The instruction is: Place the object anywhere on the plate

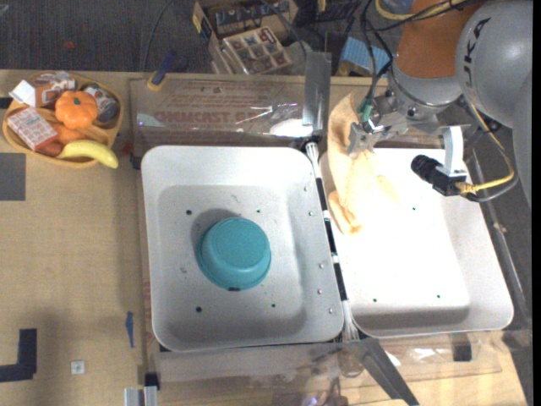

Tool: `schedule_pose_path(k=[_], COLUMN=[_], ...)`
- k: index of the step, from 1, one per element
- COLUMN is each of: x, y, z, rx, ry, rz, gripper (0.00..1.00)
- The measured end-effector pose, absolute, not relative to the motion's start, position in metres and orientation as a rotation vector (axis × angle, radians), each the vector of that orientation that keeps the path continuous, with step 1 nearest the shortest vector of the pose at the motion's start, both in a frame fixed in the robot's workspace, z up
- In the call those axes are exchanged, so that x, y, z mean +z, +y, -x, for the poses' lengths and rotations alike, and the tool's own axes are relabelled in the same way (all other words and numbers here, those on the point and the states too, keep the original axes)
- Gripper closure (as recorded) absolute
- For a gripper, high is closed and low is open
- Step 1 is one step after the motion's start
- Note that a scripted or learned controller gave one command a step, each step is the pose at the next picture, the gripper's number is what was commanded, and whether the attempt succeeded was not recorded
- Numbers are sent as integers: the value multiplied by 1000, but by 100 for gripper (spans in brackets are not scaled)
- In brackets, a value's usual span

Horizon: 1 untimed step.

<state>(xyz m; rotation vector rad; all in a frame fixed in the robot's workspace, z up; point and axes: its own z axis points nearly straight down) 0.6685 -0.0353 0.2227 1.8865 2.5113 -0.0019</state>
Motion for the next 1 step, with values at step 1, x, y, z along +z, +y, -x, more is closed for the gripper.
schedule_pose_path(k=[1], x=[223], y=[8], z=[-654], rx=[-2], ry=[2836], rz=[-1355], gripper=[100])
